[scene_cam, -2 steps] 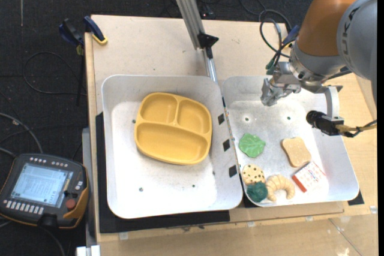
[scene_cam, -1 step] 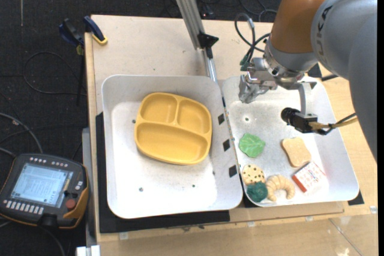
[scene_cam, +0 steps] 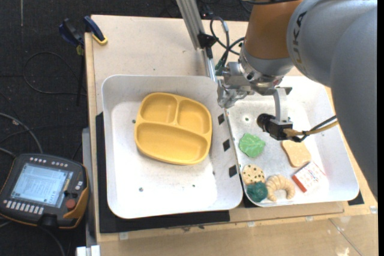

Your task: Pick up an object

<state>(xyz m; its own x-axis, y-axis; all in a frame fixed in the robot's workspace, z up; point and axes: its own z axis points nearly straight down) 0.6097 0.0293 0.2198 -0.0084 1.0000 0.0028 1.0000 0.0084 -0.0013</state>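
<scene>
— Where does the claw [scene_cam: 228, 96] stand?
— Over the far corner of the right bin [scene_cam: 333, 156], beside the divide. Spread or pressed together, one cannot tell.
— And the nearest object?
— The green leaf piece [scene_cam: 252, 144] lies nearer the camera, slightly to the view's right of the claw. It is lumpy and almost round, with no clear long axis.

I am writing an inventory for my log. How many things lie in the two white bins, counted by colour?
Yellow: 1, the divided plate
Green: 2, the pale lettuce leaf and the darker green piece
Tan or brown: 3, the cookie, the croissant and the bread slice
Red and white: 1, the small box
Total: 7
</scene>
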